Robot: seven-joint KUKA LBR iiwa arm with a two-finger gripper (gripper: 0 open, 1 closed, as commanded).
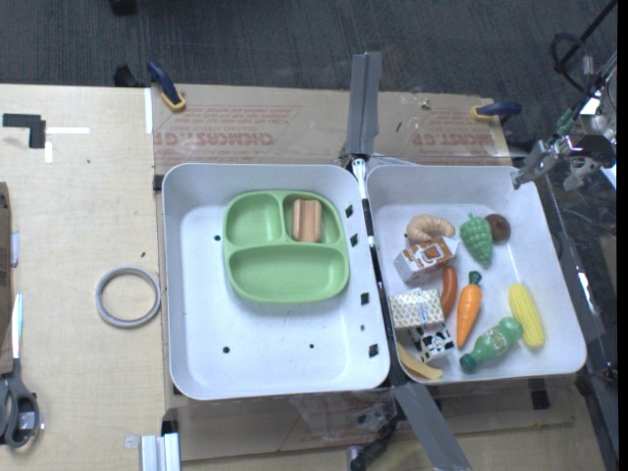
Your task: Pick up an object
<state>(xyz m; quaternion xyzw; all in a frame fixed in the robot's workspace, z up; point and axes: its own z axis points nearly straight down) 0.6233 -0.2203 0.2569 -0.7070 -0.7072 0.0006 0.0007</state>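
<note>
Where your target lies: carrot (pixel 469 304), mid right bin (pixel 551 253), long axis near-to-far, tip toward you.
Carrot from gripper: nearer, leftward, well apart.
Gripper (pixel 542 162): at bin's far right corner; grip state, you cannot tell.

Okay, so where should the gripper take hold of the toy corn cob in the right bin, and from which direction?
Across its middle, coming straight down from above. The corn cob lies flat and is long and narrow, so fingers closing across its short width should fit. Its right side faces open bin floor; the green bottle crowds its lower left end, so probably stay central.
</note>
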